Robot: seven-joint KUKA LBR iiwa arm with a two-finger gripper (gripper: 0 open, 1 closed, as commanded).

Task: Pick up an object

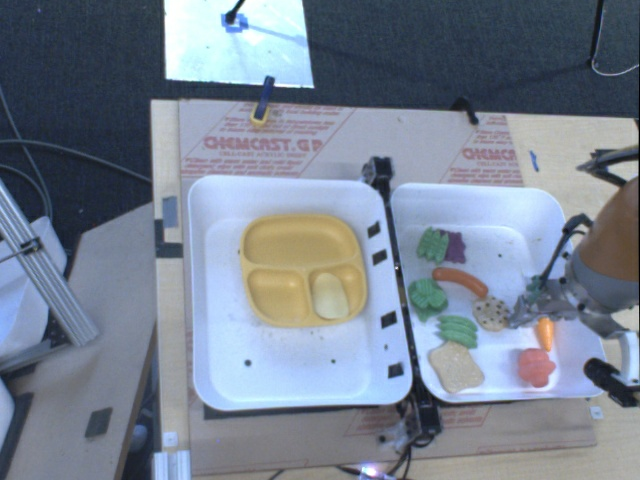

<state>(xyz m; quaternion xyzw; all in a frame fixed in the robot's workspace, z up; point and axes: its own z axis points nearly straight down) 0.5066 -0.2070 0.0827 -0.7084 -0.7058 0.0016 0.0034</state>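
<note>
The gripper (527, 311) is hovering low in the right bin (520, 208), beside the cookie (490, 314) and carrot (544, 333); its finger state cannot be determined.

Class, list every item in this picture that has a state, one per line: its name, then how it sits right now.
Yellow tray: flat in the left bin, a pale piece in one compartment.
Sausage: lying in the right bin.
Cookie: flat, beside the gripper.
Bread slice: flat, near the front wall.
Carrot: lying by the gripper.
Gripper: low in the right bin; nothing visibly held.
</note>
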